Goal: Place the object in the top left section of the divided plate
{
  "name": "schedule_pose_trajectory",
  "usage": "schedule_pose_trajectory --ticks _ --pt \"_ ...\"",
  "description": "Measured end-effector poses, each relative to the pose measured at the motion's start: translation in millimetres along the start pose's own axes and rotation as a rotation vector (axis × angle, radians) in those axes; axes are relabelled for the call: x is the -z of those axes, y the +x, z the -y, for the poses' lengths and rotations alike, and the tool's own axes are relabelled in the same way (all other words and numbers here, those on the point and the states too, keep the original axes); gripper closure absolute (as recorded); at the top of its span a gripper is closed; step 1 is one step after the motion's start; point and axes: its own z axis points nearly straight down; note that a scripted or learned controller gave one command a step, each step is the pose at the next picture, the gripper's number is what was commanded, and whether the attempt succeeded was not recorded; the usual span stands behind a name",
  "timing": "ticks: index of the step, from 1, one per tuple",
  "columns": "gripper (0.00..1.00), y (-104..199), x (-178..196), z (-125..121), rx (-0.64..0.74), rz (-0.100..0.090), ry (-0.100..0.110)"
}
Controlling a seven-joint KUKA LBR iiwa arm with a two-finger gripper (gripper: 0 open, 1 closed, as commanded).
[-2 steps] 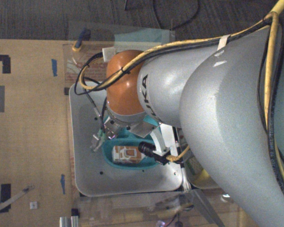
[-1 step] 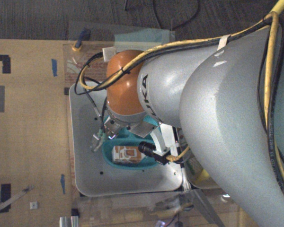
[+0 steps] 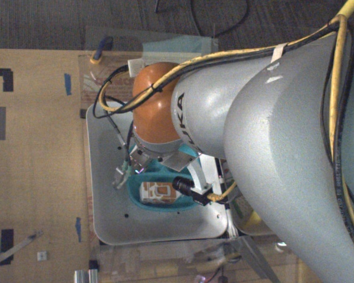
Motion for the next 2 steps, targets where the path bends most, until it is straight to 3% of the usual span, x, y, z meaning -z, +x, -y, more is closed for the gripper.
schedule_pose_trajectory --ticks 2 --pt "0.0 0.0 0.0 0.0 0.0 0.0 0.0"
